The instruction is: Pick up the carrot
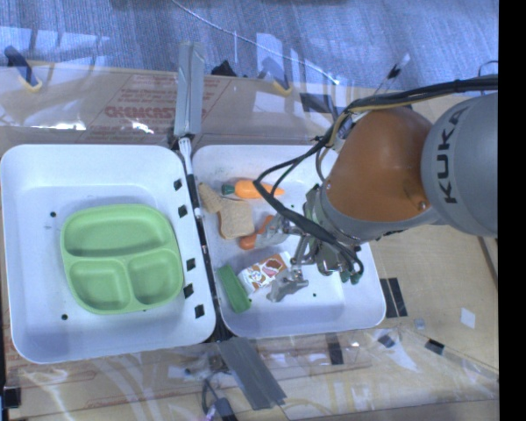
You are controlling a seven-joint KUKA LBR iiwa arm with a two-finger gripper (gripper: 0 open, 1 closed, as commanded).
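— While your metal two-finger gripper [287, 286] hangs open and empty, where's the orange tapered carrot [248, 189]?

— Well beyond it, beside the tan bread slice [235, 221]. You should align along its length before descending.

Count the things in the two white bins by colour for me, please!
Green: 2, the green divided plastic plate and the small green block
Orange: 2, the orange carrot with green top and the small orange piece
Tan: 1, the tan bread slice
White: 1, the white printed packet
Total: 6
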